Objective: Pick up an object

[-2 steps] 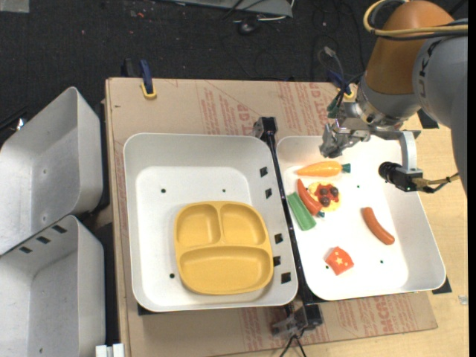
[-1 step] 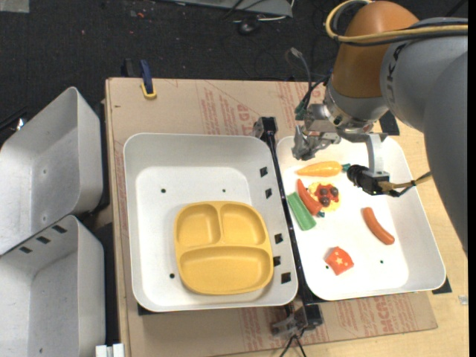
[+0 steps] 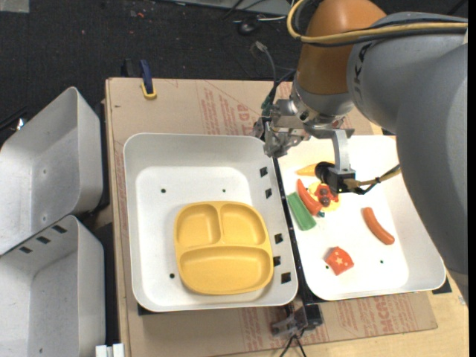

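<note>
Okay, gripper (image 3: 274, 146) sits at the far end of the seam between the two bins, just over the back corner of the right bin (image 3: 394, 274) where it meets the left bin (image 3: 149, 177). I can't tell how wide the gripper is set from this angle; it's a cluttered metal blur, and nothing shows held in it.

Nearest candidate is the yellow wedge (image 3: 305, 171), just toward me and slightly into the right bin from the gripper. Past that, further down the view, is a tight cluster: a red-orange stick (image 3: 307, 198), a green stick (image 3: 301, 213) touching or nearly touching it on the seam side, and a small red-and-yellow piece (image 3: 325, 193) just beside them on the other side. Both sticks lie with their long axis steeply diagonal, upper end toward the gripper, lower end drifting away from the seam.

So the relation that matters, as I judge it: everything pickable lies toward the near side of the right bin from the gripper, hugging the seam wall. A closing line across the sticks' short axis looks best, but the wall and the crowding could spoil it.

Well apart are an orange sausage (image 3: 378, 225), also diagonal, and a red block (image 3: 338, 260) with a yellow star, both lying free. The left bin carries a yellow divided plate (image 3: 223, 245).
</note>
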Robot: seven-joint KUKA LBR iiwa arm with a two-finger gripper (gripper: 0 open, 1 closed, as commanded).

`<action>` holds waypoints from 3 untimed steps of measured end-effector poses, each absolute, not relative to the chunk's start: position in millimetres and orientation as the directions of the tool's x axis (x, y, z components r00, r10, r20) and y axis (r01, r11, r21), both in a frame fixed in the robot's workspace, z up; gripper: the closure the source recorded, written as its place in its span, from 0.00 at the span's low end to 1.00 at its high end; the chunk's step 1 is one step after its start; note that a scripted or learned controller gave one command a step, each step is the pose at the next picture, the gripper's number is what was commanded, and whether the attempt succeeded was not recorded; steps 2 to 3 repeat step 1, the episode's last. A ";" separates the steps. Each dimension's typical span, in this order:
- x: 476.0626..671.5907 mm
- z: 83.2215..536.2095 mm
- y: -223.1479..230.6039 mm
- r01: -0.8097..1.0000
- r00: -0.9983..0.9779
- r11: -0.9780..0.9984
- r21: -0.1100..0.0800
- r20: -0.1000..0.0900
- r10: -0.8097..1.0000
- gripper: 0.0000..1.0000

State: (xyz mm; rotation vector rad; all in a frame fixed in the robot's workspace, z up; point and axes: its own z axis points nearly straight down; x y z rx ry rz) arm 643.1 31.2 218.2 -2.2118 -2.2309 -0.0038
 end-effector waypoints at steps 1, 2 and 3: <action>648.6 221.4 74.2 1.000 -0.006 0.006 0.002 0.001 1.000 1.00; 648.6 221.4 74.2 1.000 -0.006 0.006 0.002 0.001 1.000 1.00; 648.6 221.4 74.2 1.000 -0.006 0.006 0.002 0.001 1.000 1.00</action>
